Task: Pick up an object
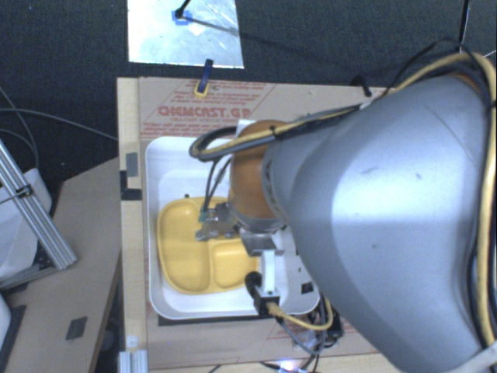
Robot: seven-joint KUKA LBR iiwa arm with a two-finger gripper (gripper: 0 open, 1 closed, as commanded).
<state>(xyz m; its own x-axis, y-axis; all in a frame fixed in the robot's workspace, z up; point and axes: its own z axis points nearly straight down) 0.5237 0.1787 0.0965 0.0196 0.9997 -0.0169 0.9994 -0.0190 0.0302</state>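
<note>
Grey casing of the arm [388,208] takes up most of the right of the camera view, because the arm comes in from that side and bends down under the lens, so it hides whatever lies to the right of it. Below the casing the orange band [248,179] marks the wrist, pointing down into the white bin [167,165] on the left; the wrist hangs low over the bin floor, which I judge to be a reach for a grasp rather than a carry. A black-and-yellow cable [213,142] loops round the wrist with slack, probably so the joint can turn freely.

Inside the bin lies the likely target, a yellow divided tray [186,251], flat on the floor and toward the near wall, with two shallow wells showing. The gripper [208,225] sits at the tray's upper edge, touching or just above it. Whether its jaws are apart or together cannot be told, since the hardware there is small and dark. Nothing shows the tray lifted, so I take the pick as not yet done.
</note>
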